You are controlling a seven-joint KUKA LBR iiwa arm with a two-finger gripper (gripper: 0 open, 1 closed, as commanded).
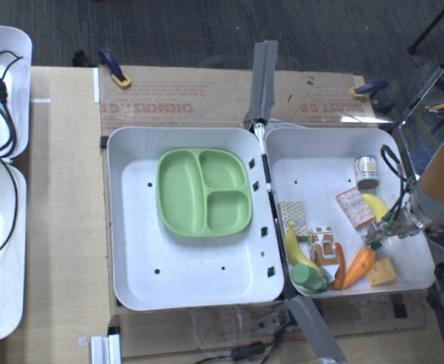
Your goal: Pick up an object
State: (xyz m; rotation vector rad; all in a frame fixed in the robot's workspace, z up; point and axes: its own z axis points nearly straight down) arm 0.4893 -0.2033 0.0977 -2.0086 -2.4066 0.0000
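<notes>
End effector (379,232) low in the right bin (324,152)
It's just above the carrot (357,268); can't tell its grip state.

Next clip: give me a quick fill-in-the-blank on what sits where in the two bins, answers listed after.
1. The green divided plate lies in the ____ bin as the camera sees it.
2. That plate has ____ compartments.
3. The carrot lies in the right bin, between the small printed box and the yellow ____.
4. The small metal can is in the ____ bin.

Missing words: left; three; cheese wedge; right
</notes>
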